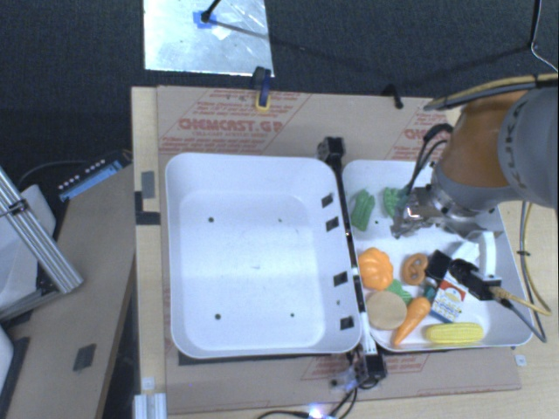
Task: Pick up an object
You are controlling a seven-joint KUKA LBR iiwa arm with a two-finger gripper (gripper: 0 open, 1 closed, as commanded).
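Grey arm's gripper (407, 219) sits low in the right white bin (507, 321), by the dark green toy (390, 201). Can't tell how its fingers stand. I'd centre on one toy, away from the green ridged vegetable (362, 209).

An orange pumpkin (376, 268), orange carrot (410, 320), yellow corn cob (454, 333) and green leafy vegetable (362, 209) colour the white bin (502, 317); the arm (502, 151) is grey and orange.

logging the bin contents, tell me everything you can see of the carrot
The carrot is a small orange toy, plastic by its look, tapering to a point. It lies flat in the right bin, near the front edge, slanted with its tip toward the front left. Its thick end meets a small green piece. A tan round piece touches its left side; the yellow corn lies just right.
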